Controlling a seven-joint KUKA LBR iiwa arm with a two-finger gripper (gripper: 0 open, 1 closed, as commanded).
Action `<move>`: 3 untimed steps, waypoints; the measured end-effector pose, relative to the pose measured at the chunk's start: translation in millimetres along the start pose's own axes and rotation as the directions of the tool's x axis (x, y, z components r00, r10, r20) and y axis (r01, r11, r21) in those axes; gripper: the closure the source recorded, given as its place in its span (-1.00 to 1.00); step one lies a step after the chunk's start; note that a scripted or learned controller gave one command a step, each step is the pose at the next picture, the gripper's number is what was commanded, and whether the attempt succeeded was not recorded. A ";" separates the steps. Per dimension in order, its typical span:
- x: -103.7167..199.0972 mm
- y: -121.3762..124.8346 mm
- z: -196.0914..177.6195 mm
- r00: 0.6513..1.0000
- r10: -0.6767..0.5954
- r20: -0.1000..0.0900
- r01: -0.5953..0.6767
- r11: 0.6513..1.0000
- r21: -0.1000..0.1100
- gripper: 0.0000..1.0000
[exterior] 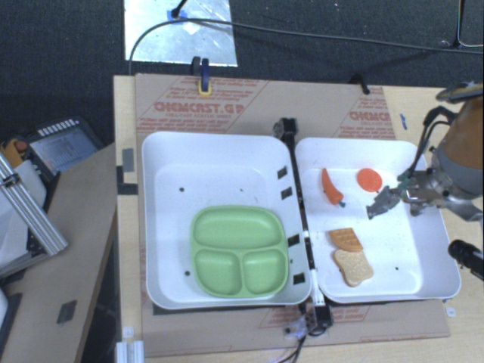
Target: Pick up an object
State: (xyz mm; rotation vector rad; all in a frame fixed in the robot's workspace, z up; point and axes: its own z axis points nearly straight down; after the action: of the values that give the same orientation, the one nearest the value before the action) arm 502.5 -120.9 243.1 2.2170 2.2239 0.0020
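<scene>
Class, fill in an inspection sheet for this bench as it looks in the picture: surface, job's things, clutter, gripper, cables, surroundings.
Surface: cardboard sheet under two white bins, left bin and right bin.
Job's things: in the right bin, a carrot, an orange disc, a waffle piece, a bread slice.
Clutter: green divided plate in the left bin.
Gripper: gripper low over the right bin, holding nothing.
Cables: black cable across the back.
Surroundings: metal plate, dark floor.

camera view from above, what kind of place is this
Likely a robot lab test bench, not a kitchen: two white bins clamped on cardboard, toy food such as a bread slice, and loose cables over dark carpet.
</scene>
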 end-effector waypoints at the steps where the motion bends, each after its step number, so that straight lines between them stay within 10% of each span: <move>1: 8.9 -5.5 51.0 1.000 0.001 -0.001 -0.001 1.000 0.003 -1.00; 3: 11.6 -12.4 160.9 1.000 0.003 -0.001 -0.003 1.000 0.003 -1.00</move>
State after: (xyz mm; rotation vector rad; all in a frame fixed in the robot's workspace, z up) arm 490.4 -109.4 82.1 2.2224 2.2232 -0.0001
